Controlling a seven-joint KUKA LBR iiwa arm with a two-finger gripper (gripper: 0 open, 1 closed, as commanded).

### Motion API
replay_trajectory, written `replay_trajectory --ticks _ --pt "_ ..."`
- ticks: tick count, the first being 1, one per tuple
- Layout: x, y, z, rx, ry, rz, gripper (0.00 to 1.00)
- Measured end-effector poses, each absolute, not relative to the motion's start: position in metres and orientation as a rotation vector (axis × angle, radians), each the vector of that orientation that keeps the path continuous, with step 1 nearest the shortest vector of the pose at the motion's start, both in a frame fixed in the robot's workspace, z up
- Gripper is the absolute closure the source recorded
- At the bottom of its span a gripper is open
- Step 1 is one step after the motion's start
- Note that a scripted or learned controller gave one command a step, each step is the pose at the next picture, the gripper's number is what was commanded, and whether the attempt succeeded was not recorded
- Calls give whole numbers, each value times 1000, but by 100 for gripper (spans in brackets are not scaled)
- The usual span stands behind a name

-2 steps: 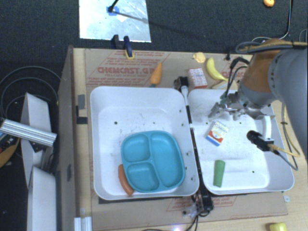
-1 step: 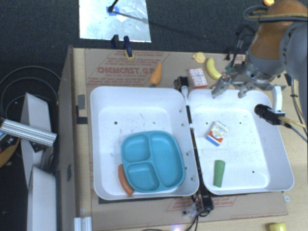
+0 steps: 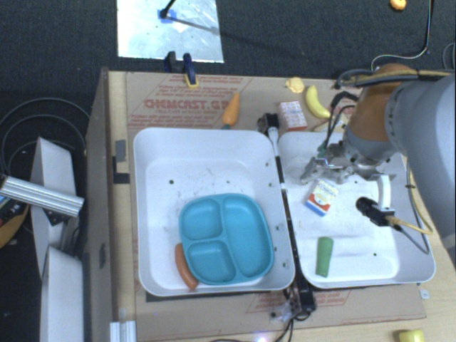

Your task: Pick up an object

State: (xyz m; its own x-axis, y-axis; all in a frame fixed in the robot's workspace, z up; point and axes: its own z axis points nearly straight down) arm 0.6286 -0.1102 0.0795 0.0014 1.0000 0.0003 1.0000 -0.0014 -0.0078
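The tool (image 3: 322, 171) is seen low over the upper-left part of the right bin (image 3: 363, 251), carried in from the right by the grey arm (image 3: 420, 112). Whether it is open or closed cannot be told, and nothing can be seen gripped in it. A small carton (image 3: 322, 197) in white, blue and red is found just below the tool, lying tilted on the bin floor; whether the two touch cannot be judged. A green cylinder (image 3: 324, 255) lies further down in the same bin, well apart from the tool.

In the left bin (image 3: 164, 162) a blue divided plate (image 3: 226, 237) is set, with an orange sausage (image 3: 185, 266) just beside its lower-left edge.

Both bins are borne on a counter (image 3: 102, 191) covered by a cardboard sheet (image 3: 164, 91) with red print. Along the far strip of that cardboard a carrot (image 3: 230, 110), a small box (image 3: 292, 115) and a banana (image 3: 317, 102) are laid out — all outside the bins. Two blue clamps (image 3: 179, 63) are fixed at the far edge.

Beyond the counter a dark carpeted floor (image 3: 299, 27) is seen, on which a shiny silver sheet (image 3: 169, 20) and a small orange ball (image 3: 397, 3) rest. To the left, white boxes (image 3: 53, 169) and a length of aluminium rail (image 3: 39, 194) are stacked beside coiled black cable (image 3: 21, 120).
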Motion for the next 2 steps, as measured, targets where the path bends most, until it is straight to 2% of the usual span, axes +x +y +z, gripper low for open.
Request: replay_trajectory --ticks 1,2 --pt "673 -79 192 -2219 -2239 -15 0" --pt "667 -90 78 -2218 -2219 6 0"
